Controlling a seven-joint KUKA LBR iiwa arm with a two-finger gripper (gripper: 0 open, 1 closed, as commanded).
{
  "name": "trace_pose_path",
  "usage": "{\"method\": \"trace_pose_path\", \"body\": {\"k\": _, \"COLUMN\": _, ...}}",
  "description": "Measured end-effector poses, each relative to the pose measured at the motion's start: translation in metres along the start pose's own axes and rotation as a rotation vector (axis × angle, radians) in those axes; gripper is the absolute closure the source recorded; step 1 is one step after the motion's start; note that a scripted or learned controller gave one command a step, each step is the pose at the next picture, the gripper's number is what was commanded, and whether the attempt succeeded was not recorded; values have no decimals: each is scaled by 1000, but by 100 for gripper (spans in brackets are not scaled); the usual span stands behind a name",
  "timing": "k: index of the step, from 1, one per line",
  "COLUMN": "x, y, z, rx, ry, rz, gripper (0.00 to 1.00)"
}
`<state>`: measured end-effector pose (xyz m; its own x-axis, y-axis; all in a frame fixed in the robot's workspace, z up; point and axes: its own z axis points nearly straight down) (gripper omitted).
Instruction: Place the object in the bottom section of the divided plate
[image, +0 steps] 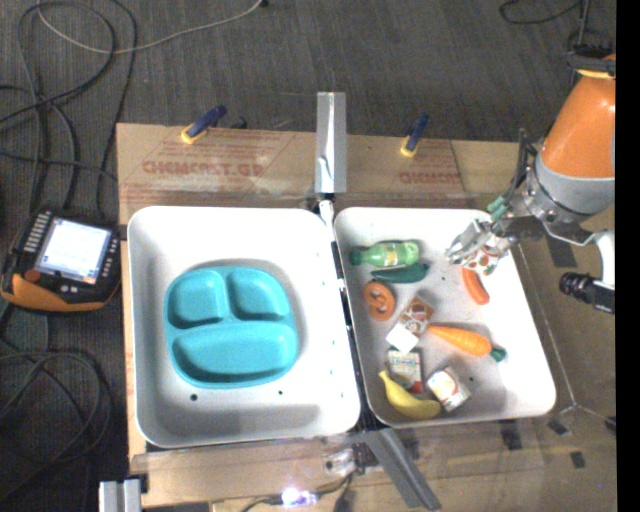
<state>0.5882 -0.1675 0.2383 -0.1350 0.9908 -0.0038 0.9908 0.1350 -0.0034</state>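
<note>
Fingers (466, 247) of the gripper (478, 246) hang over the right bin (540, 385) near its upper right corner; whether they are spread or closed cannot be told. Just below them lies a small red-orange object (476, 285). Left of that bin, the blue divided plate (232, 325) sits in the left bin (150, 400).

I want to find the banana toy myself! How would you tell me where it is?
Look in the right white bin, the one full of toy food, and go to its near edge. The banana lies there beside a small can, below a little box. It is the only plain yellow, curved thing there.
</note>
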Motion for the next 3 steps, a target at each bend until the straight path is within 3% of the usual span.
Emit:
{"method": "trace_pose_path", "body": {"k": 1, "x": 64, "y": -10, "z": 63, "rx": 0, "ry": 5, "rz": -22, "gripper": 100}}
{"method": "trace_pose_path", "body": {"k": 2, "x": 169, "y": -5, "z": 55, "rx": 0, "ry": 4, "rz": 122, "gripper": 100}}
{"method": "trace_pose_path", "body": {"k": 3, "x": 177, "y": -35, "z": 54, "rx": 2, "ry": 3, "rz": 87, "gripper": 100}}
